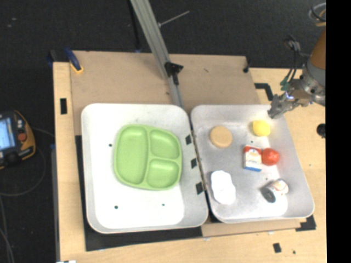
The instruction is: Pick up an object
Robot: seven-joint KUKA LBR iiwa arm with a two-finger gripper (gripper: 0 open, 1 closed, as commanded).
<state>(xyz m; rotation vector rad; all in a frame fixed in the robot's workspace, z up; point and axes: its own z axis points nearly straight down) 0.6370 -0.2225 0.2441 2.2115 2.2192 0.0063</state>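
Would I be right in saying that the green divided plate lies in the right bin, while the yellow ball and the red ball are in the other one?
Not quite: the camera view shows the green divided plate in the left bin. The yellow ball and the red ball are in the right bin.

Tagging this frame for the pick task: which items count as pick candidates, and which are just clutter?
Pick candidates, all in the right bin:
tan round disc
yellow ball
small carton
red ball
white lump
small grey and white item
The gripper sits at that bin's far right corner.

Not in play:
green divided tray in the left bin
metal rail
handheld device off the bench
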